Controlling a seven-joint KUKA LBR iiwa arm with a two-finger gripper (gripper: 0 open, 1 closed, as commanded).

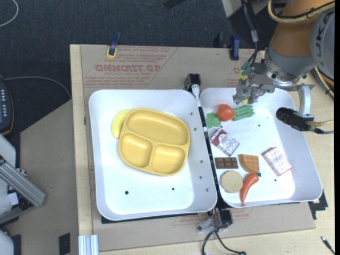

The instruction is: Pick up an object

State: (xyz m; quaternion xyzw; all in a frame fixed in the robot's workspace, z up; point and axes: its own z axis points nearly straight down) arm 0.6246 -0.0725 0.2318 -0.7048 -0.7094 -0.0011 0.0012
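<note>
the gripper [247, 94] hangs just above the green toy [243, 112], whose long axis runs left-right beside the tomato [225, 112]; i cannot tell the jaws' state, likely empty.

Left bin [101, 142]: yellow divided tray [154, 141] fills the middle; bare floor along the near and left sides.
Right bin [303, 163]: left half crowded with tomato [225, 112], green toy [243, 112], packet [224, 142], chocolate bar [227, 163], waffle [248, 163], round cookie [230, 181], red chili [248, 185]. Pink packet [277, 160] stands right of these. Bare floor at far right and near right corner.
Gripper [248, 94] hangs over the far left part.
</note>
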